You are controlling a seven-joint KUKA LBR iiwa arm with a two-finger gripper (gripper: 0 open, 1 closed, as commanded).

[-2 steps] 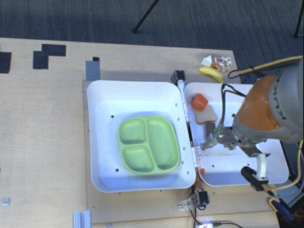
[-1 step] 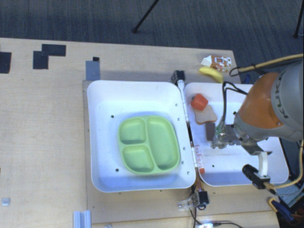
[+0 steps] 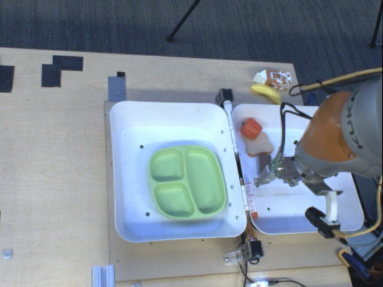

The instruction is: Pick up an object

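Observation:
In the right bin (image 3: 287,220) lie a small red-orange object (image 3: 251,128) and a tan flat piece (image 3: 260,144), both in the bin's upper left part. My gripper (image 3: 267,175) hangs low over the right bin, just below the tan piece and near the bin's left wall. Nothing shows between its metal tips. The grey arm with its orange band (image 3: 326,135) reaches in from the right and hides the middle of that bin.
The left bin (image 3: 128,130) holds a green divided tray (image 3: 187,181). A yellow banana-like item (image 3: 266,91) and a small packet (image 3: 276,77) lie on the bench behind the right bin. Cables run by the bench's right and front edges.

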